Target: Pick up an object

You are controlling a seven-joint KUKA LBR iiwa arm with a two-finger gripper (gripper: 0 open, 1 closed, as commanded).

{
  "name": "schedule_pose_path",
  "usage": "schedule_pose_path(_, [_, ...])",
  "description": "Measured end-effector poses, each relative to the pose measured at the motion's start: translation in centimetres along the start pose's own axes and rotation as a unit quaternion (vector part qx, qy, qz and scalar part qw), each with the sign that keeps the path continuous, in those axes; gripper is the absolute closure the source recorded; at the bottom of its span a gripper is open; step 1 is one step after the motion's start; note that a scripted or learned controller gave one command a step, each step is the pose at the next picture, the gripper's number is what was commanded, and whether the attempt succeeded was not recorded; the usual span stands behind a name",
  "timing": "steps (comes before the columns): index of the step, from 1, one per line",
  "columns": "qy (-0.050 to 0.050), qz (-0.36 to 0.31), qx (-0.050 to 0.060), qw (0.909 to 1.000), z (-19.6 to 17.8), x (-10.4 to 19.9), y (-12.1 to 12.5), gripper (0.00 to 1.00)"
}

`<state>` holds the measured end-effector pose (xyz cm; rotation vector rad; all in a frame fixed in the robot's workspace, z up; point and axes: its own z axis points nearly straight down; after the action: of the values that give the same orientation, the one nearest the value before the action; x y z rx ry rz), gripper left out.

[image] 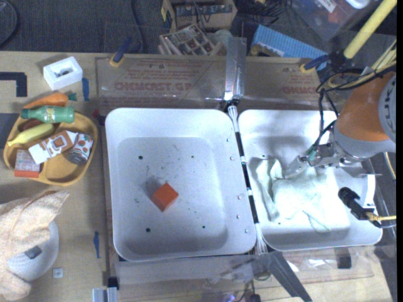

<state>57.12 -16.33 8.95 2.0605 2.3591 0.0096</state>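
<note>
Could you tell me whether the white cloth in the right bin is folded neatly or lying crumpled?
Crumpled: the white cloth lies bunched in uneven folds on the right bin floor, beneath the gripper.

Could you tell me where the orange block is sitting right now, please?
The orange block lies on the floor of the left bin, slightly below its centre, well apart from the gripper over the right bin's white cloth.

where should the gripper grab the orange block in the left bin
Grip the orange block across two opposite flat side faces, coming straight down from above. It sits alone on the left bin floor, turned diagonally, so rotate the fingers to match.
</note>
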Motion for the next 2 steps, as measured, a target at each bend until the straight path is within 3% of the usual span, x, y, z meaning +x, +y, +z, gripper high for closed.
schedule_pose_path(1, [-0.001, 0.002, -0.003, 1.0, -1.1, -0.2, 0.1, 1.0])
schedule_pose_path(2, [0.0, 0.069, 0.004, 0.9976, -1.3, 3.2, 0.9, 1.0])
